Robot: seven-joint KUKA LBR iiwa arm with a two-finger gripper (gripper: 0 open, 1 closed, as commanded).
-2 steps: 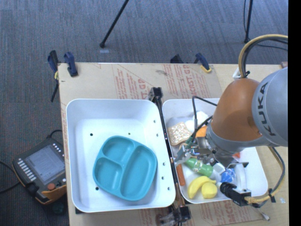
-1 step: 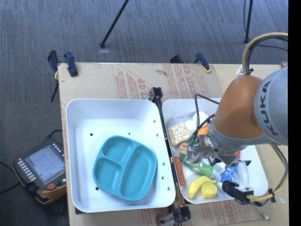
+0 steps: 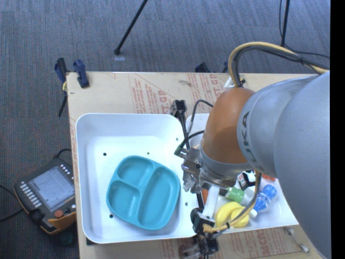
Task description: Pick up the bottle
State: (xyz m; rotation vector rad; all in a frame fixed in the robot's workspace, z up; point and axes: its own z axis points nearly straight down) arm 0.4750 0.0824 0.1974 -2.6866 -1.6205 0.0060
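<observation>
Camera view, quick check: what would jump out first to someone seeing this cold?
The grey arm with its orange band dominates, looming over the right bin and covering most of it. In the left bin lies a blue three-compartment plate. At the arm's edge, towards the right bin's near side, a yellow banana-shaped thing and the clear bottle with a blue cap peek out.

A blue divided plate [image 3: 143, 192] is seen lying flat in the left bin [image 3: 89, 144]. The right bin [image 3: 281, 216] is largely covered by the grey arm [image 3: 285, 134] (its orange band faces the camera). Below the wrist, a yellow banana [image 3: 232, 213], a green item [image 3: 235, 193] and the blue-capped bottle [image 3: 264, 197] are crowded together.
</observation>
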